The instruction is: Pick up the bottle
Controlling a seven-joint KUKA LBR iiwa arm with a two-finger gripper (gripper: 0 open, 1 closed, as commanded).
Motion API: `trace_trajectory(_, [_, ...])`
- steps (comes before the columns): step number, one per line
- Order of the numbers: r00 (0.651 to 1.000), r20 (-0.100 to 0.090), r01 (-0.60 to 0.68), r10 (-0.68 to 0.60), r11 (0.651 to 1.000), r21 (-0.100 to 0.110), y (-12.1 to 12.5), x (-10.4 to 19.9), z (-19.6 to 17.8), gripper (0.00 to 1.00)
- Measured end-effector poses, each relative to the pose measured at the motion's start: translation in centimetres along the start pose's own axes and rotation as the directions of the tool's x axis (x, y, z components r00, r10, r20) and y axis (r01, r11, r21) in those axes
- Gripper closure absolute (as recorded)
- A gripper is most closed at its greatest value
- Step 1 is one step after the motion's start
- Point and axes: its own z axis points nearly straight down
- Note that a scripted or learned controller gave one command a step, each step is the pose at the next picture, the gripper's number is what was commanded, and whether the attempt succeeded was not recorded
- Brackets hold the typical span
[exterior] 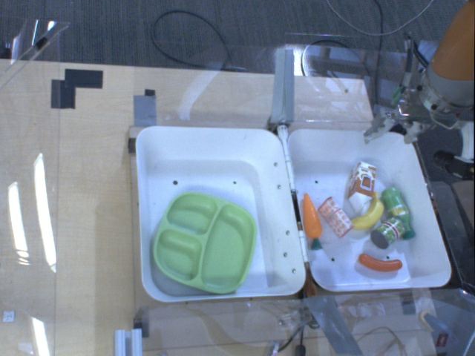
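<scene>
The green bottle lies in the right bin, near its right wall, just right of a banana. My gripper hovers over the back rim of that bin, well behind the bottle and apart from it. Its two fingers stand spread, open, with nothing between them.
The right bin also holds a carrot, a small red-and-white packet, a brown-and-white carton, a green can touching the bottle's near end, and a sausage. In the left bin lies a green divided plate. Cables run behind the bins.
</scene>
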Motion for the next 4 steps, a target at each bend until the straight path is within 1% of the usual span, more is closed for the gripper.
trace_trajectory(1, [0.995, 0.0, 0.099, -0.099, 0.995, -0.002, -3.8, -1.5, 12.3, 0.0])
trace_trajectory(2, [0.994, 0.001, 0.114, -0.114, 0.994, -0.002, -8.8, -3.1, 8.9, 0.0])
trace_trajectory(3, [0.997, -0.004, -0.073, 0.073, 0.997, 0.0, -12.9, -2.7, 12.9, 0.0])
trace_trajectory(4, [0.997, 0.0, -0.073, 0.073, 0.997, -0.006, -12.7, -2.8, 11.7, 1.0])
